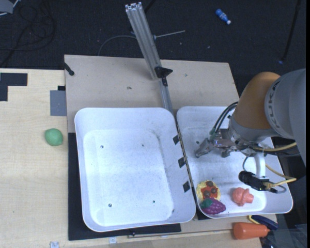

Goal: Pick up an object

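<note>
View: you look down at a slant on a worktop (26,159) carrying two shallow white bins side by side
Arm: it enters from your right, grey with an orange band (256,105) above the wrist, and bends down over the right bin (196,119)
Claw: the claw (205,148) sits low in the right bin's upper half, near the divider between the bins; its fingers look spread, pointing left, with nothing between them
Objects: three small things lie along the right bin's lower edge, well apart from the claw
Yellow toy: a yellow toy (207,189) with red marks lies at the bin's lower left
Purple toy: a purple toy (213,206) touches the yellow one, just below it
Pink toy: a pink toy (242,196) lies to their right, near a black cable end
Left bin: the left bin (88,120) is white with a few dark specks
Green ball: a green ball (53,137) rests on the worktop, left of the left bin
Orange thing: an orange thing (249,230) lies below the right bin, outside it
</note>
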### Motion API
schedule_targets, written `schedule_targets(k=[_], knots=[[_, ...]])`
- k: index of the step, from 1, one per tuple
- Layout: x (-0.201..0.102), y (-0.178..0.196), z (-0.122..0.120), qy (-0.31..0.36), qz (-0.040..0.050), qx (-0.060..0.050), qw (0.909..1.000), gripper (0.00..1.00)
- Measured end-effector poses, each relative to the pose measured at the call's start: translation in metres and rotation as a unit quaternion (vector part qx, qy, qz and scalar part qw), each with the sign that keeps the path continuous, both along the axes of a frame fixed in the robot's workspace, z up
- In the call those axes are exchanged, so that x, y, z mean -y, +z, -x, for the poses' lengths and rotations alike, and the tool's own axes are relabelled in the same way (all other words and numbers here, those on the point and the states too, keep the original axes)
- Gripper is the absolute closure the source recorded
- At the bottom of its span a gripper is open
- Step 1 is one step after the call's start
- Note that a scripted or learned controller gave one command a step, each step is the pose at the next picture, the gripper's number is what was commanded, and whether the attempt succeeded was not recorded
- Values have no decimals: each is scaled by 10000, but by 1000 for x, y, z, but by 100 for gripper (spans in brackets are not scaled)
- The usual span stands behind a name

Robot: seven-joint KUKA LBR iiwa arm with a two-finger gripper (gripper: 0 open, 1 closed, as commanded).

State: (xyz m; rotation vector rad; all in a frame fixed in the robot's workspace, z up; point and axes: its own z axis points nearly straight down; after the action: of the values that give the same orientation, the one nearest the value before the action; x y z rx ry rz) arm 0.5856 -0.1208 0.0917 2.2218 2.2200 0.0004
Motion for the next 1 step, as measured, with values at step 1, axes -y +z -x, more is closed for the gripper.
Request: schedule_targets(k=[1], knots=[[1,11,-1,-9,0,12,10000,100]])
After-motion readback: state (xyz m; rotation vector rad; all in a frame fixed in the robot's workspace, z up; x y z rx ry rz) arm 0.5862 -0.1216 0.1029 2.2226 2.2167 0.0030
